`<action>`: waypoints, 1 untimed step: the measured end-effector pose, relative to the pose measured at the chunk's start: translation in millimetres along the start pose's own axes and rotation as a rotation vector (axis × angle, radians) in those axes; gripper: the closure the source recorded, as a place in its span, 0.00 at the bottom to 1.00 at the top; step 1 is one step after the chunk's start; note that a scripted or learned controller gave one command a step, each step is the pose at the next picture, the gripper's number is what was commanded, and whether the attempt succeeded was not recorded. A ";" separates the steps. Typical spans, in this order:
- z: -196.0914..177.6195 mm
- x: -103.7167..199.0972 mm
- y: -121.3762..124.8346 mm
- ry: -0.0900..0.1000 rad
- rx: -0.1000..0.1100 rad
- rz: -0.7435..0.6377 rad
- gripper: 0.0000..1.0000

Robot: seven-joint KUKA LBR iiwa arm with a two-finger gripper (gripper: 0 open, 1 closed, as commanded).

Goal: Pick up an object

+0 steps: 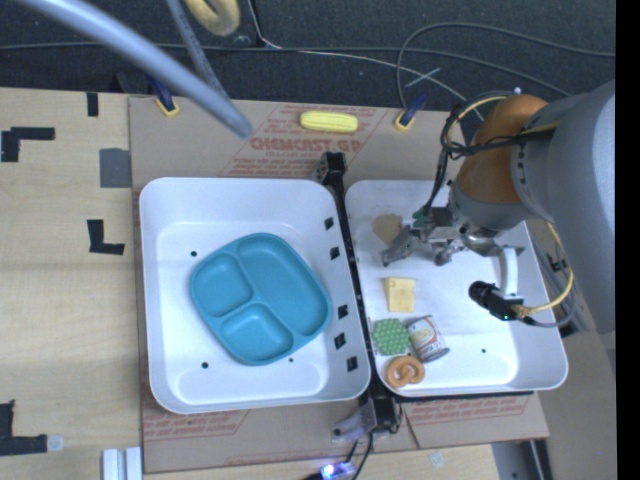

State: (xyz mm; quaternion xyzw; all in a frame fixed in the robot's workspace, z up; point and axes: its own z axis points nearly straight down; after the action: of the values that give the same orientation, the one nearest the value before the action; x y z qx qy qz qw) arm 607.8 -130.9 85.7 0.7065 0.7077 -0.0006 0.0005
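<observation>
Left bin [160, 298]: blue divided tray [258, 296], untouched. Right bin [545, 368]: cheese slice [401, 294], green round piece [391, 336], pretzel [405, 371] all lying loose. Gripper [420, 244] low over the bin's upper part, fingers apart, clamped on nothing. Pick not yet made; descent, closing and lift left.

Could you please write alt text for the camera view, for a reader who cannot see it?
A grey arm's two-finger gripper hangs low over the right white bin, near a yellow cheese-like square, a green round piece and a small brown pretzel-like ring. The left white bin holds a blue three-compartment plastic plate.
</observation>
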 end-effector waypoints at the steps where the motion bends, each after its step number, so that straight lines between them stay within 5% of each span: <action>1: -10.5 0.1 0.6 -0.001 -0.003 0.000 1.00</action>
State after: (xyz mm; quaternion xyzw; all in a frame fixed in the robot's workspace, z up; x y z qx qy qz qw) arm 608.4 -130.8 96.3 0.7064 0.7078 -0.0001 0.0018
